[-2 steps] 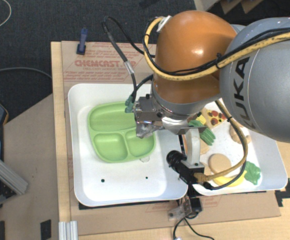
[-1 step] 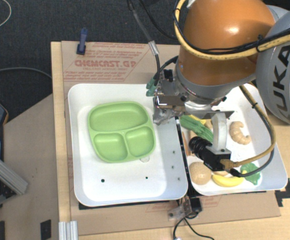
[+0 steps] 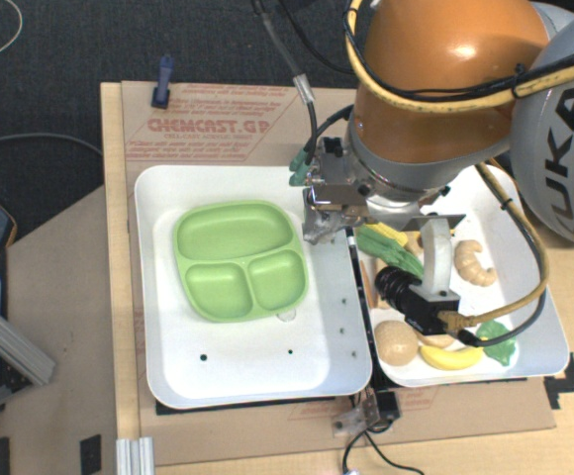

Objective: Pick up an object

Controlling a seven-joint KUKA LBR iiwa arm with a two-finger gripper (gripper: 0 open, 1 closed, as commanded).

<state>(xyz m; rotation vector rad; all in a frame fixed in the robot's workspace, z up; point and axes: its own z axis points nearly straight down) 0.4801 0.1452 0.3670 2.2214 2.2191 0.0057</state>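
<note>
My gripper (image 3: pixel 325 218) hangs low under the big orange wrist, over the divide between the two white bins. Just to its right in the right bin (image 3: pixel 554 339) lies a green and yellow corn-like toy (image 3: pixel 386 240). Also in that bin are a pale croissant (image 3: pixel 475 262), a tan round piece (image 3: pixel 398 342), a yellow banana (image 3: pixel 450 356) and a small green piece (image 3: pixel 502 349). I see nothing held under the gripper. The arm hides the back of the right bin.
A green divided plate (image 3: pixel 239 260) lies in the left bin (image 3: pixel 168 364), close to the gripper's left. Both bins rest on a brown board (image 3: pixel 208 117) with a blue clip (image 3: pixel 161 80) at its far edge.
</note>
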